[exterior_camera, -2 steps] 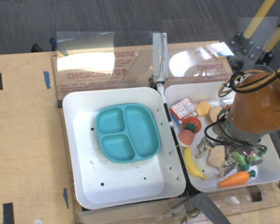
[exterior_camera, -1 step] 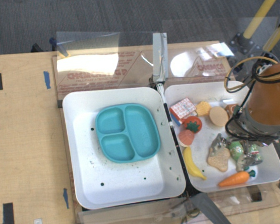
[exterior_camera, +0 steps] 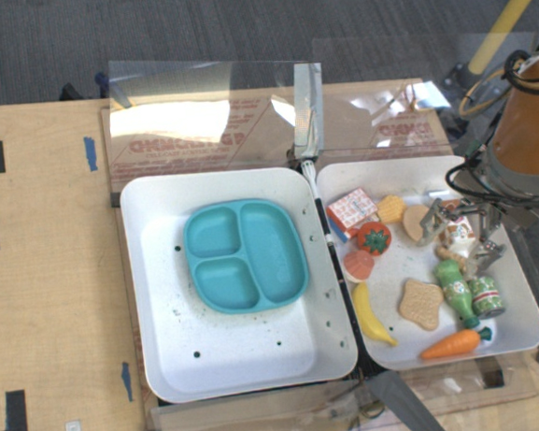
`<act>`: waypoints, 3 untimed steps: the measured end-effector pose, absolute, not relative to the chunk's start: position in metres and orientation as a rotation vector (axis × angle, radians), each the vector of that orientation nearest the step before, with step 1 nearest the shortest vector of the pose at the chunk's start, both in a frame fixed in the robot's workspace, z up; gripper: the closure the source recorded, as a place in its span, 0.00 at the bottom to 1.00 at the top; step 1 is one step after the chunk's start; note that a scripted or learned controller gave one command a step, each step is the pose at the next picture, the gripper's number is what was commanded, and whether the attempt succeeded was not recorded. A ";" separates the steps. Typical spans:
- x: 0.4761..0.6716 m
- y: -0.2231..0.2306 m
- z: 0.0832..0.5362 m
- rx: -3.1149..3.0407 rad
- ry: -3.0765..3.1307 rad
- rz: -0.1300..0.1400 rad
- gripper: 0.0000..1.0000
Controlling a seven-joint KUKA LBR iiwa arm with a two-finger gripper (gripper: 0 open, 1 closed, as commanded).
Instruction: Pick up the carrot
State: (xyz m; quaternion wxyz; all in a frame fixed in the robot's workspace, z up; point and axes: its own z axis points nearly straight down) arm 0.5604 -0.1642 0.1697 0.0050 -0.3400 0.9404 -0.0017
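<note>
The carrot (exterior_camera: pixel 452 343) is orange with a green tip and lies flat along the front edge of the right bin (exterior_camera: pixel 522 314). My gripper (exterior_camera: pixel 460 232) hangs over the right side of that bin, well behind the carrot. It is above a cluster of small toys, among them a white and red item. The metal parts of the gripper blend with the toys below it. Nothing of the carrot is touched by the gripper.
The right bin also holds a banana (exterior_camera: pixel 372 315), a bread slice (exterior_camera: pixel 420 304), a green bottle (exterior_camera: pixel 456 292), a small can (exterior_camera: pixel 487 295), a tomato (exterior_camera: pixel 375 238), a red-and-white box (exterior_camera: pixel 351 209) and other toy foods. A teal divided plate (exterior_camera: pixel 247 255) sits in the left bin (exterior_camera: pixel 159 342).
</note>
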 end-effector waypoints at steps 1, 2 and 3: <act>0.608 -0.095 0.228 -0.518 3.084 -0.001 0.00; 0.631 -0.114 0.122 -0.552 3.059 -0.015 0.00; 0.642 -0.122 0.118 -0.502 3.044 -0.020 0.00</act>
